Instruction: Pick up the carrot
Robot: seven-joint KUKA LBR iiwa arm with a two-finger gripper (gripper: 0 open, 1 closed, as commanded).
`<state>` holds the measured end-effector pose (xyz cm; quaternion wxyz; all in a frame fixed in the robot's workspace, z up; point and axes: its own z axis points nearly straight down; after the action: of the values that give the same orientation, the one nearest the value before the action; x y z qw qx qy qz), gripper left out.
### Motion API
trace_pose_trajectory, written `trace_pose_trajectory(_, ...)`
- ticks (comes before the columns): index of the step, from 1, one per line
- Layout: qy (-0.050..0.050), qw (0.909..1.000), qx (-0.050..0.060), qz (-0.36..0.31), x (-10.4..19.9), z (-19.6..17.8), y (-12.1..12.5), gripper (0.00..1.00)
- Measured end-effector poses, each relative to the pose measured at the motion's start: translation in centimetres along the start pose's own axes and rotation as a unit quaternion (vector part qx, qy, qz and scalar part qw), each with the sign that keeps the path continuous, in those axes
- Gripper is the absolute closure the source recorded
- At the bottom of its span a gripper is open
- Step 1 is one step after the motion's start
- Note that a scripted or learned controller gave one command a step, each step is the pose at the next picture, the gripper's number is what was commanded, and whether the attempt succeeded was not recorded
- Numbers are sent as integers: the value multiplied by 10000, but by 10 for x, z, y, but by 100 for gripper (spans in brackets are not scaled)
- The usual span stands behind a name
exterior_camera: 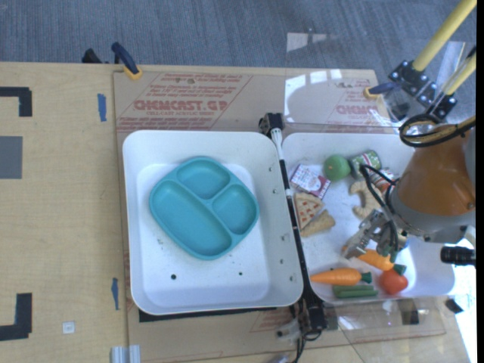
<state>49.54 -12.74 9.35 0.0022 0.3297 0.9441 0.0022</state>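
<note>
Two white bins sit side by side on the surface (60, 225). The left bin (144, 278) holds a blue divided plate (203, 206). The carrot (336, 277) lies flat near the front wall of the right bin (431, 282), its green end pointing right. The tool (370, 240) is above and to the right of the carrot, near it but apart from it. A second small orange piece (376, 260) sits just under the tool, beside a red tomato (393, 281). A green ball (337, 166) lies farther back.
</note>
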Motion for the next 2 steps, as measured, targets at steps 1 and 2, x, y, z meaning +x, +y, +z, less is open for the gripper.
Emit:
trace_pose_trajectory(1,-25,9986,10,-533,15,-41,-4,100)
trace_pose_trajectory(2,-63,9986,-8,-532,13,-50,-2,100)
